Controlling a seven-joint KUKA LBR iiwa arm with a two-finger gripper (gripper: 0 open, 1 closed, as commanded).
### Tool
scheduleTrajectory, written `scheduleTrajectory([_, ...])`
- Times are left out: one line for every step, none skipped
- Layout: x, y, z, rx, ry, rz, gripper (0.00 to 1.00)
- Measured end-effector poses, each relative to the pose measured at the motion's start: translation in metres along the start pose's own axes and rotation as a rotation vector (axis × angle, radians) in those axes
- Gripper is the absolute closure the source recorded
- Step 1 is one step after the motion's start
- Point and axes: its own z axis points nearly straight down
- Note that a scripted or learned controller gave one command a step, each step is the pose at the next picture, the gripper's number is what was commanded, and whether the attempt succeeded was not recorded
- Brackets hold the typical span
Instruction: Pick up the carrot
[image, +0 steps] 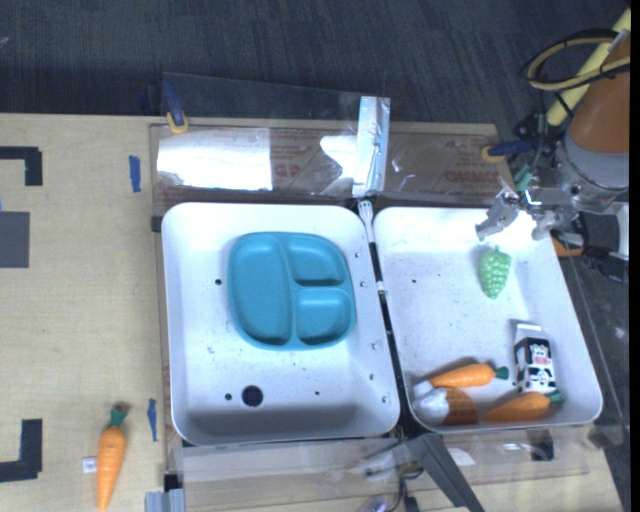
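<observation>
A: Status on the carrot (463, 377)?
B: Not picked yet. It lies at the right bin's (575, 300) near edge. My gripper (512, 212) hangs at the far side, fingers spread, holding nothing.

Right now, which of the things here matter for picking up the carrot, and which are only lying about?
For the job:
- gripper, over the right bin's far end
- carrot in the right bin
- second carrot, same bin
- third carrot, on the bench outside the bins

Lying about:
- green grapes
- small milk carton
- blue divided plate in the left bin
</observation>
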Motion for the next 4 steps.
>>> scheduleTrajectory([0.017, -0.035, -0.015, 0.002, 0.001, 0.264, 0.00])
scheduleTrajectory([0.018, -0.035, -0.025, 0.000, 0.000, 0.262, 1.00])
scheduleTrajectory([0.018, -0.035, -0.025, 0.001, 0.000, 0.261, 0.00])
scheduleTrajectory([-0.002, -0.070, -0.095, -0.006, -0.002, 0.240, 0.00])
